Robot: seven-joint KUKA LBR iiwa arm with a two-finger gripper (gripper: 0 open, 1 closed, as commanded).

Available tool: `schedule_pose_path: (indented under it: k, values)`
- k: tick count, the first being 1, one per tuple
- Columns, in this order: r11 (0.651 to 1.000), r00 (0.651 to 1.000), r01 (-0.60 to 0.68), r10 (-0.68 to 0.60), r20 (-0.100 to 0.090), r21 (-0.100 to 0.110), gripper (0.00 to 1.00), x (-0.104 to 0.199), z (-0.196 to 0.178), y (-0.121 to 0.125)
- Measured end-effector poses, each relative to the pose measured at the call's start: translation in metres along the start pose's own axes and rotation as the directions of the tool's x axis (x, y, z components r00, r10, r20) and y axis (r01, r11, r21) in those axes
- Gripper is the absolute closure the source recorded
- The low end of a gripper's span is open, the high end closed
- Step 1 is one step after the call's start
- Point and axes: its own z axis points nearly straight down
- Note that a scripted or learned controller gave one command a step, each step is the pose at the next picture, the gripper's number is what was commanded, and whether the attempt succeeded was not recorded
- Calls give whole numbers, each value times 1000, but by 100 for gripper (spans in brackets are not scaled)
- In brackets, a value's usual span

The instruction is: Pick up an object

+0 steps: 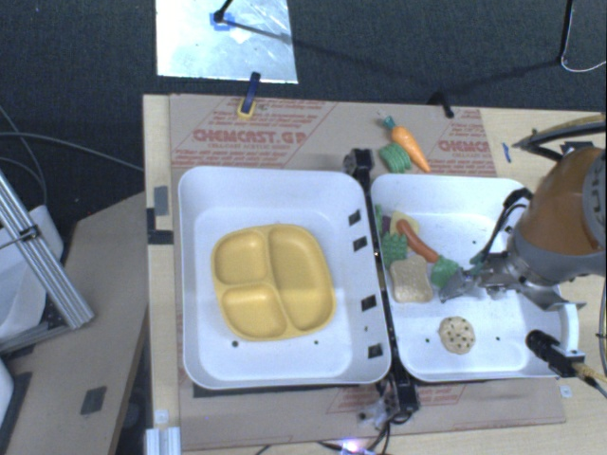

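- Camera view, tool: my gripper (453, 288) stood in the right bin (493, 190), right of frame centre, its tips low among the toy food. I could not tell from this slant how the tool was set, and nothing was plainly seen in its grasp.
- Camera view, candidates: a green toy piece (444, 271) lay touching or just beside the tips; a tan bread slice (412, 281) sat to its left, a red sausage-like piece (417, 242) above it, and a cookie (457, 335) lower in the bin, apart from the cluster.
- Camera view, elsewhere: a yellow divided plate (273, 282) lay in the left bin (199, 197); a toy carrot (411, 147) rested outside the bins, at upper centre.
- Risk, judged: the crowded pieces could be nudged aside rather than caught, since the tips met the green piece near its edge.
- Risk, judged: two items could be snagged together, or the rounded green piece could slip out on the lift.
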Motion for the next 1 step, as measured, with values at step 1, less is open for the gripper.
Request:
schedule_pose_path:
  k: [1]
  values:
    - [1000,1000,15,-16,-3,-12,0,103,-77,2]
